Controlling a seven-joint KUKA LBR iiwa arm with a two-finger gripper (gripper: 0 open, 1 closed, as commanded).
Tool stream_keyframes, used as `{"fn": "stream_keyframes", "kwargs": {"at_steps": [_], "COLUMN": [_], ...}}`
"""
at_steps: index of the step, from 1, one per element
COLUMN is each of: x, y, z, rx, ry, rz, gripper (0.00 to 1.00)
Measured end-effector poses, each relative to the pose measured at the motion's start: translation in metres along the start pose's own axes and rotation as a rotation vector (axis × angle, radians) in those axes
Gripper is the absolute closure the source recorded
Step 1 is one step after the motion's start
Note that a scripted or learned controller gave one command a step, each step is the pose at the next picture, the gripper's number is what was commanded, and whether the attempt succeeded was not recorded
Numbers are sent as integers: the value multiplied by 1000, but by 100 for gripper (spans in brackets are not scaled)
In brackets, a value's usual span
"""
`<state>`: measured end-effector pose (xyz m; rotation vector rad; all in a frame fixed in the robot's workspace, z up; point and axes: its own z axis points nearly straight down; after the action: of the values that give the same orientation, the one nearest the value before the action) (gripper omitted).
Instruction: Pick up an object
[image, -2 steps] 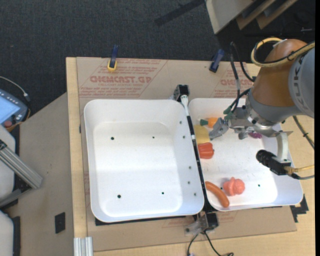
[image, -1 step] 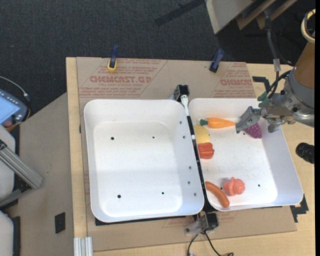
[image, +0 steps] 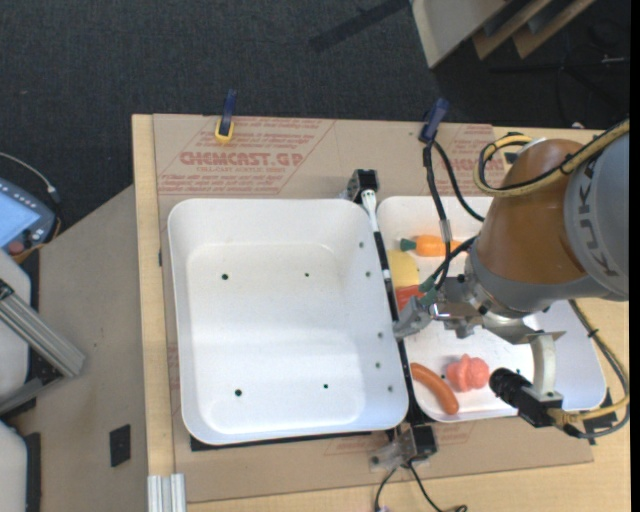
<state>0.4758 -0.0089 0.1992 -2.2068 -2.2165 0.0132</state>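
The right white bin (image: 590, 375) holds several small objects. A small orange carrot-like piece (image: 430, 243) lies near its far left corner, with a yellow object (image: 403, 268) and a red one (image: 406, 296) just in front of it along the left wall. An orange sausage shape (image: 435, 388) and a pink rounded object (image: 467, 373) lie near the front. My gripper (image: 418, 312) is low at the bin's left wall, right beside the red object. The grey and orange arm (image: 535, 240) covers the bin's middle and back.
The left white bin (image: 180, 300) sits beside the right one, their walls touching. Both rest on a cardboard sheet (image: 260, 150) with a blue clip (image: 226, 112) and another blue clip (image: 433, 118) at its far edge. A black clamp (image: 362, 185) sits between the bins.
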Motion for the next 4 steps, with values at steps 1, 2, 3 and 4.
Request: {"fn": "stream_keyframes", "kwargs": {"at_steps": [1,2,3,4], "x": [-23,-22,20,56], "y": [21,19,19,3], "z": [-199,-202,-245,-255], "rx": [-35,-21,-23,-21], "ry": [-5,-6,-3,-3], "rz": [4,4,-1,0], "gripper": [0,100,100,100]}}
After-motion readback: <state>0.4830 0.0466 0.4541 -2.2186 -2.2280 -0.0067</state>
